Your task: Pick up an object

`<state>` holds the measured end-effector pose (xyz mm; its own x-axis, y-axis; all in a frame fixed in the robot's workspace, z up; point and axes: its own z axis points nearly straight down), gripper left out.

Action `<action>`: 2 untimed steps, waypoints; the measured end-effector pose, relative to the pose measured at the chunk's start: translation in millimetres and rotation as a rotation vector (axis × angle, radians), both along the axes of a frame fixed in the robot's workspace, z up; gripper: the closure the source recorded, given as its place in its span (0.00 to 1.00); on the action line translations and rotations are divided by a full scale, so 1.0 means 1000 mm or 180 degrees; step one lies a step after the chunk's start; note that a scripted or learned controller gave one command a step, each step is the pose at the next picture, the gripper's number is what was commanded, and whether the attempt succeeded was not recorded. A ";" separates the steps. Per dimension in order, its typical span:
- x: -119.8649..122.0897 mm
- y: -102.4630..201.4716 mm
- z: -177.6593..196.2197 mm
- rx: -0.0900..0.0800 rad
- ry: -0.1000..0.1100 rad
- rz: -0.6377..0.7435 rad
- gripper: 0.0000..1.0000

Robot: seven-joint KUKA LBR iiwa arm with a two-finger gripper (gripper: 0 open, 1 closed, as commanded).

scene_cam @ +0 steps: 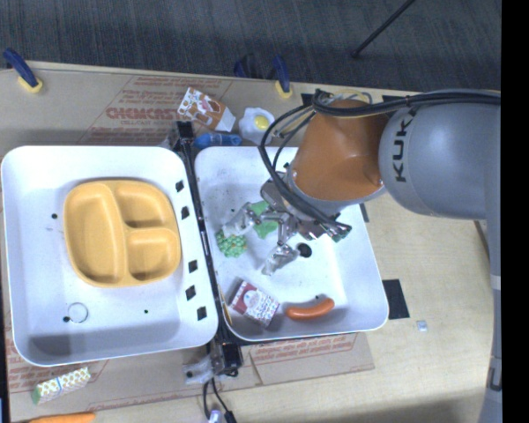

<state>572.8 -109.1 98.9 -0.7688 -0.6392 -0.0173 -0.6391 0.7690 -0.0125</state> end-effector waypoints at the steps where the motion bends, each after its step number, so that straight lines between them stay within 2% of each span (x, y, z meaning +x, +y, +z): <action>1: -0.009 0.015 0.000 -0.0022 0.0007 0.0484 0.00; 2: -0.010 0.010 0.000 -0.0010 -0.0006 0.0753 0.00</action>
